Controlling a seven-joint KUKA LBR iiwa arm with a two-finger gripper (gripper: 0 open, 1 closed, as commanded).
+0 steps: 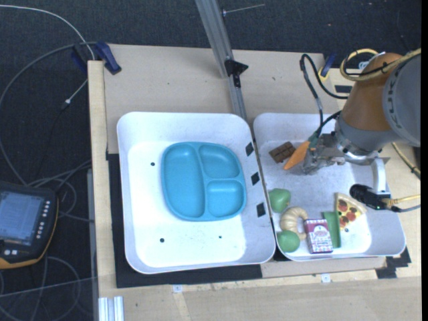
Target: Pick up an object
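Over the right bin (pixel 381 243), end effector (pixel 314 158) grasps an orange carrot (pixel 296 156).

You see a thick grey arm (pixel 409 102) at three o'clock, its rounded casing smooth and matte. An orange band (pixel 368 102) wraps the segment above the wrist. Black cables (pixel 314 85) loop past it at about one o'clock. Below sits the metallic grey gripper (pixel 313 158), small and blocky.
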